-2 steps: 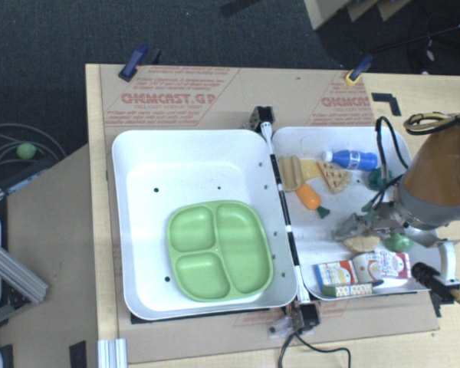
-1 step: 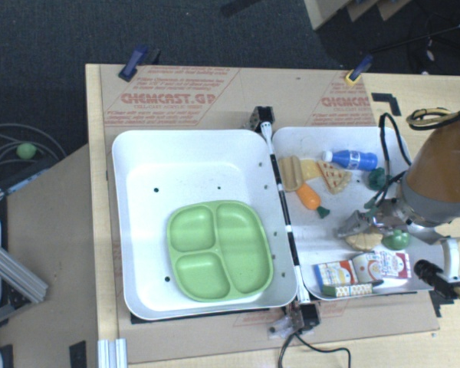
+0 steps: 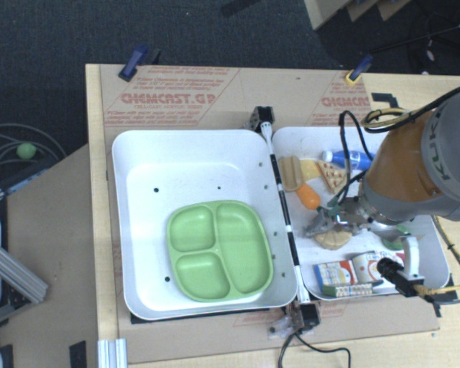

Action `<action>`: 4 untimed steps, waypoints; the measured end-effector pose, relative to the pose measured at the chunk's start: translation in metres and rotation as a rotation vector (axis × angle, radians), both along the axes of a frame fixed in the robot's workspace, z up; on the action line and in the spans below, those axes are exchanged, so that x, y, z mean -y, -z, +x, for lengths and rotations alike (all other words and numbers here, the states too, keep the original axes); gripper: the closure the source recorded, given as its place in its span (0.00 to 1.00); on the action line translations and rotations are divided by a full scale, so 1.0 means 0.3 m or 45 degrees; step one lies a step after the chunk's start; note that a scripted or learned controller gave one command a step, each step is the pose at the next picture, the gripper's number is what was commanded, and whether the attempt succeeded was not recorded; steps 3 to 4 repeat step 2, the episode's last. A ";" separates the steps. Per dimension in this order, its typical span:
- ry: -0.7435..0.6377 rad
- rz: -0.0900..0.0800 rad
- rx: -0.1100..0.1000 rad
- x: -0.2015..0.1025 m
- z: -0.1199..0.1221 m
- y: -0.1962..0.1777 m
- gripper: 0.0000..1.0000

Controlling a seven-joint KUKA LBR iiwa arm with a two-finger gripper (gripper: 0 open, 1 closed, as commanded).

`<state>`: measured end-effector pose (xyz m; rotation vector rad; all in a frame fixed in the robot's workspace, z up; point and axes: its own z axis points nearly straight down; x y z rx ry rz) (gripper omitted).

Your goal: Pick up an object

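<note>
Objects (image 3: 345, 273) crowd the right bin (image 3: 437, 263) beneath the lowered hand (image 3: 331, 219).

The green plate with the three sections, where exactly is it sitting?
The green plate lies flat in the left bin, toward its near right corner, just across the divider from the right bin where the gripper works.
</note>
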<state>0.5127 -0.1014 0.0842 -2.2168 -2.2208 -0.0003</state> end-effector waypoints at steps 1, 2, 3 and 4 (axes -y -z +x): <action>0.000 -0.003 0.007 -0.180 0.154 -0.338 1.00; 0.001 -0.004 0.004 -0.255 0.053 -0.493 1.00; 0.001 -0.004 0.004 -0.255 0.053 -0.493 1.00; 0.001 -0.004 0.004 -0.255 0.053 -0.493 1.00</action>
